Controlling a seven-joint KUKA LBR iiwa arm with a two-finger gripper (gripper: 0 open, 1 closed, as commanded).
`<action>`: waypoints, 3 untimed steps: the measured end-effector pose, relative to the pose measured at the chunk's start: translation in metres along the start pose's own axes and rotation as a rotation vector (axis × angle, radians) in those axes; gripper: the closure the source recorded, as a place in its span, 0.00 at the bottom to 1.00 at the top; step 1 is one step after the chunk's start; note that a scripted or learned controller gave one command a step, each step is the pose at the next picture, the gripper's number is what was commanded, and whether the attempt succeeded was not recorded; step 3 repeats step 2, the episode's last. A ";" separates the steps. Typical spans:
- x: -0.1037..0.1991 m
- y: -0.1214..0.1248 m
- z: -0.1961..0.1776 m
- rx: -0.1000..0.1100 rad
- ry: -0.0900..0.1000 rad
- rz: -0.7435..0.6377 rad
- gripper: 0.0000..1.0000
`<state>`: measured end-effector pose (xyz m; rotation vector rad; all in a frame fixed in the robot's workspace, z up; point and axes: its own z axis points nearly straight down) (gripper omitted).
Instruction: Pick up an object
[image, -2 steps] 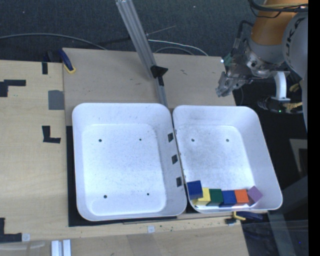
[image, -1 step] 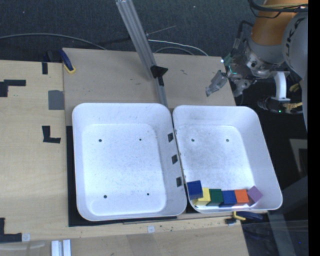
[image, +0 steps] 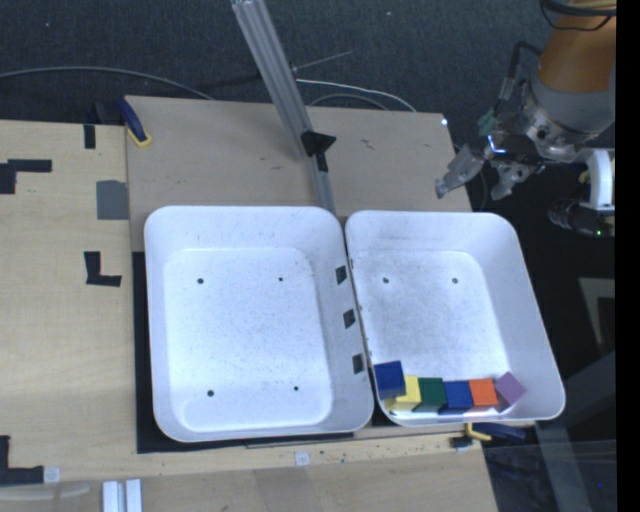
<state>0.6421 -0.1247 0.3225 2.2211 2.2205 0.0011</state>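
Observation:
A row of small blocks lies against the front wall of the right bin: a blue block on the left, then a yellow block, a green block, a second blue block, an orange block and a purple block. My gripper hangs above the bench just beyond the right bin's far rim, well away from the blocks. Its two fingers are spread open with nothing between them.
The left bin stands next to the right one. A slanted metal pole reaches down to the bins' shared far corner. A blue and yellow clamp sits at the back left, another clamp by the right bin's front.

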 end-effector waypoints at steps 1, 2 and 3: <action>0.002 0.001 -0.007 0.002 0.000 -0.004 1.00; -0.076 -0.012 0.037 0.007 -0.003 0.006 1.00; -0.076 -0.012 0.037 0.007 -0.003 0.006 1.00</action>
